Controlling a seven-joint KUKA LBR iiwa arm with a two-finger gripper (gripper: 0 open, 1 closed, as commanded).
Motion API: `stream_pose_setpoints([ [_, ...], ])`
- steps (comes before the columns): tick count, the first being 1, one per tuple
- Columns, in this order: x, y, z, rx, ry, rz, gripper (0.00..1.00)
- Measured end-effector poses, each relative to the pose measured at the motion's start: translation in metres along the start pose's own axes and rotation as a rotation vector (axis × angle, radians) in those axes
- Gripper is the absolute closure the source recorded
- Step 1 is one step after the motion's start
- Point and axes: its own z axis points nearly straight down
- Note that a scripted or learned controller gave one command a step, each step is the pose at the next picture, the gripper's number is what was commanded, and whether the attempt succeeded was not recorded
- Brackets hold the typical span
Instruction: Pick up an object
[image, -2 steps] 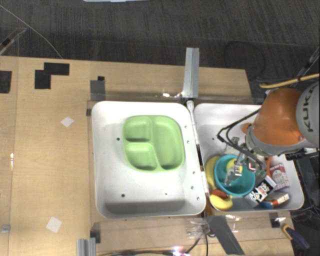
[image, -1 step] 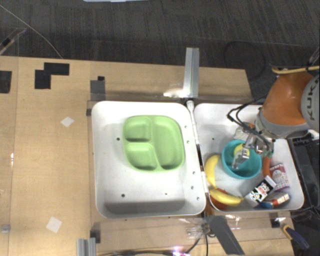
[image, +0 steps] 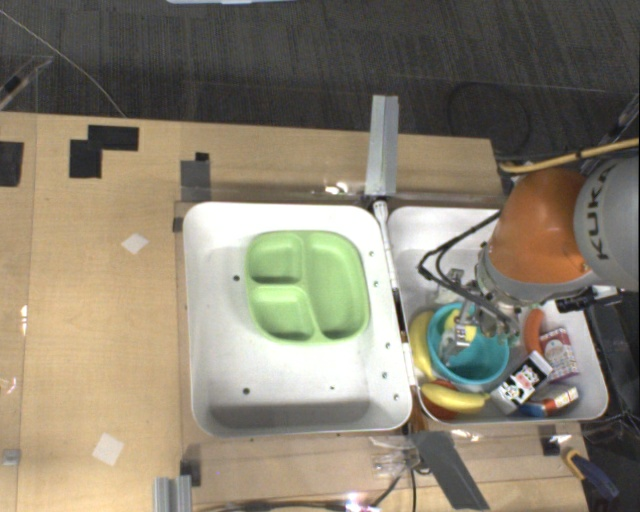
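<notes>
We judge the reach-in step is underway: our claw (image: 468, 333) hangs low over the teal bowl (image: 478, 362), whether wide or narrow we cannot tell, with the yellow banana (image: 452, 399) just below-left, so next comes closing on something and lifting.

Grey arm (image: 608, 215) with black lettering, rounded orange band (image: 540, 228), looping black cables (image: 450, 255)
</notes>
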Motion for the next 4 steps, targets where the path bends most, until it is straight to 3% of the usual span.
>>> stream_pose_setpoints([
  [1, 0.027, -0.011, -0.002, -0.004, -0.016, 0.152, 0.0],
  [2, -0.028, -0.036, 0.002, -0.002, 0.003, 0.242, 0.0],
  [3, -0.032, -0.037, -0.013, -0.001, -0.008, 0.237, 1.0],
  [4, -0.038, 0.074, -0.105, 0.004, -0.007, 0.255, 1.0],
])
